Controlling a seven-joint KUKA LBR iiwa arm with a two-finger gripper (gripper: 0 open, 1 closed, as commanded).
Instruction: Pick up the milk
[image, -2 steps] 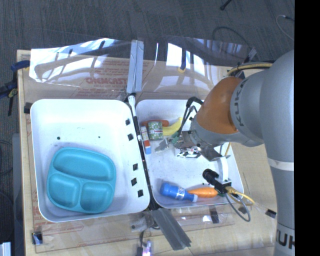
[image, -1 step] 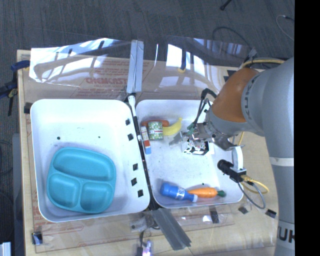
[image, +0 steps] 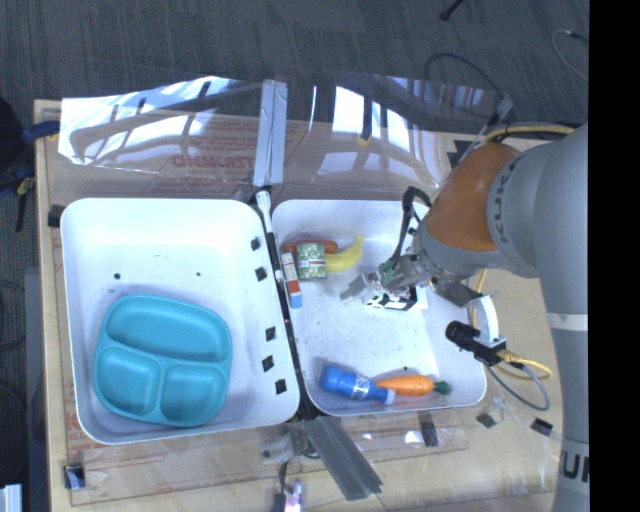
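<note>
A small white carton with black marks, which looks like the milk (image: 397, 299), lies in the right bin (image: 330, 345) near its middle right. My gripper (image: 378, 284) is low over the bin, directly at the carton's upper left side and partly covering it. The wrist hides how the gripper stands against the carton. The grey arm with its orange band (image: 470, 210) reaches in from the right over the bin's rim.
In the right bin lie a green-labelled can (image: 311, 260) and a banana (image: 347, 256) at the back left, and a blue bottle (image: 353, 384) and a carrot (image: 407, 384) along the front wall. A teal divided tray (image: 163, 358) sits in the left bin (image: 150, 240).
</note>
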